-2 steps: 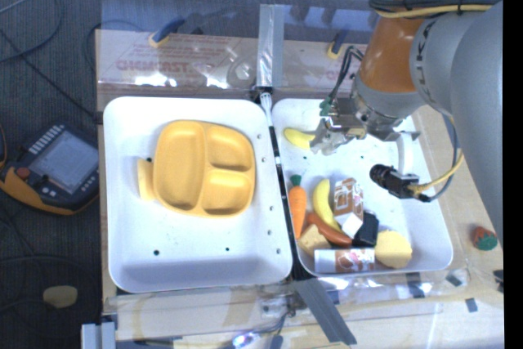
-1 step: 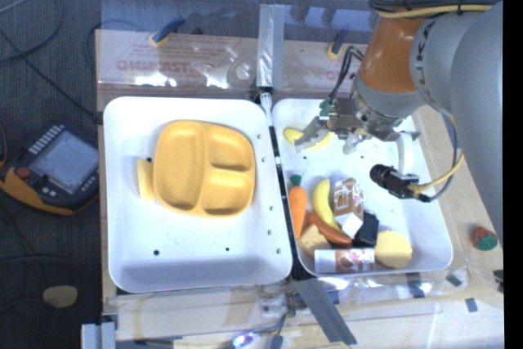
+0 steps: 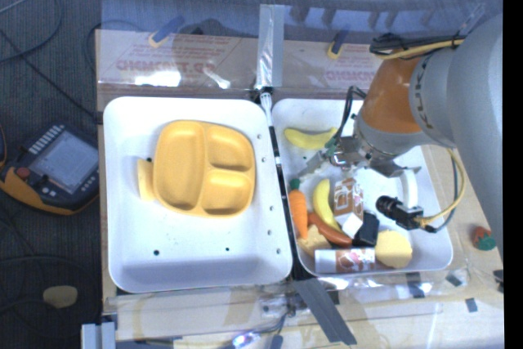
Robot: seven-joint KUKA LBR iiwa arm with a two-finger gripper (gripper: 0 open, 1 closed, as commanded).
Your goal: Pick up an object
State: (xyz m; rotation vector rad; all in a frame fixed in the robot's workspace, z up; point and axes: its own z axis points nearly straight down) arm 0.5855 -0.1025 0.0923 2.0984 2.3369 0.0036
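The right bin (image 3: 433, 257) holds several small items. A yellow banana (image 3: 306, 137) lies at its far left, and a second banana (image 3: 323, 200) rests beside an orange carrot (image 3: 298, 211). A brown packet (image 3: 349, 196), a red pepper-like piece (image 3: 331, 234), a black block (image 3: 368, 229), a yellow block (image 3: 394, 249) and a white labelled tube (image 3: 345, 260) crowd the near half. My gripper (image 3: 331, 158) hangs low over the bin's upper middle, between the far banana and the brown packet. The wrist hides what lies directly beneath it.
The left bin (image 3: 122, 257) carries a yellow divided plate (image 3: 204, 167). A metal rail (image 3: 282, 200) separates the two bins. A handheld pendant (image 3: 57, 167) lies on the floor to the left. A small red and green object (image 3: 485, 238) sits outside the right bin.
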